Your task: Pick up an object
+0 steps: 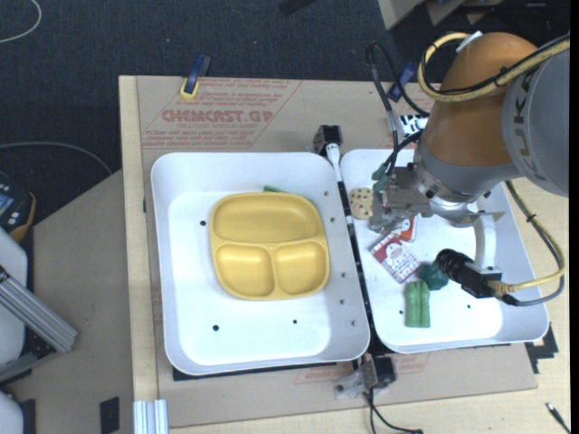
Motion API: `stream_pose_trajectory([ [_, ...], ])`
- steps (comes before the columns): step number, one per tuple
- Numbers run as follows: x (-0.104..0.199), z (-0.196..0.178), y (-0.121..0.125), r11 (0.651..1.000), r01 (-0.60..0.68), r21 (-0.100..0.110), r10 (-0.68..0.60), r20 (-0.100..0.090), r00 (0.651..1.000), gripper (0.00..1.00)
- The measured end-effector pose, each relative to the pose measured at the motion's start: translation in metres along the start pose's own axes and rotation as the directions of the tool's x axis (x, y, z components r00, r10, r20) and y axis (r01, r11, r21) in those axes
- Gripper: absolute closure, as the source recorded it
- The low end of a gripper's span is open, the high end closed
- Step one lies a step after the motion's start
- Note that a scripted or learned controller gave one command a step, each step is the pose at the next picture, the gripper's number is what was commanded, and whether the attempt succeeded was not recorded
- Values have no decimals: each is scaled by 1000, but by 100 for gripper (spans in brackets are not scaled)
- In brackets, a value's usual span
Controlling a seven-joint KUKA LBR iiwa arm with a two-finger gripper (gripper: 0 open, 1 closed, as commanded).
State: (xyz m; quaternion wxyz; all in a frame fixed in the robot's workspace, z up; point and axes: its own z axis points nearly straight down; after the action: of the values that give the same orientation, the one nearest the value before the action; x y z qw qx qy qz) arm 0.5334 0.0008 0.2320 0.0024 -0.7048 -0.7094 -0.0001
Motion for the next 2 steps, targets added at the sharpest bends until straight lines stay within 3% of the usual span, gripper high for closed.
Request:
stream_pose_trajectory([
  [1, -1, 0, -6, 1000, -6, 0, 6, 2, 1000, 100],
  [2, -5, 3, 5, 1000, -7, -5, 7, 4, 1000, 100],
])
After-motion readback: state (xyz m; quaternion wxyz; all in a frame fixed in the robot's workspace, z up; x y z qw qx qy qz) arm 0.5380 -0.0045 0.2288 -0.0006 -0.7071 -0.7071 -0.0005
